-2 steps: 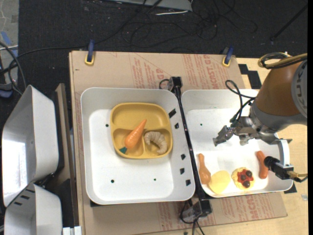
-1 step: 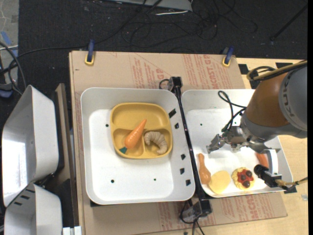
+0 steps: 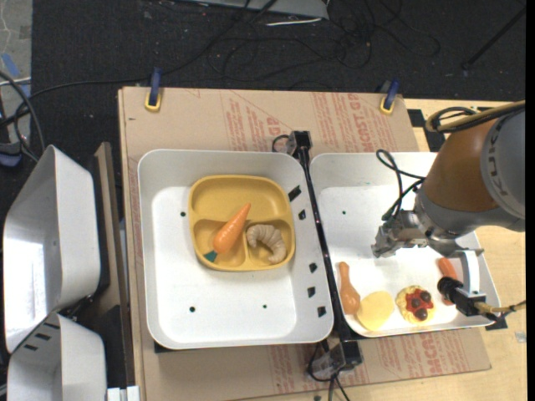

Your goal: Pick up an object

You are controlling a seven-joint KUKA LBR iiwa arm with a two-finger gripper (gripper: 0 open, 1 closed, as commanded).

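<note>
Cables trail across the dark floor beyond the table (image 3: pixel 251 107). Over the right bin (image 3: pixel 351 182), the end effector (image 3: pixel 391 239) hovers, grip state impossible to tell. Toy foods line the near edge: drumstick (image 3: pixel 346 286), yellow round (image 3: pixel 376 308), berry tart (image 3: pixel 415 302). Crowded together there, a descent could nudge neighbours and miss.

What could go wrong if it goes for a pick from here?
1. The gripper is over bare floor of the right bin; closing here would likely grab nothing.
2. The drumstick, yellow disc and fruit tart crowd the bin's front wall, so a descent may hit the rim or nudge neighbours.
</note>
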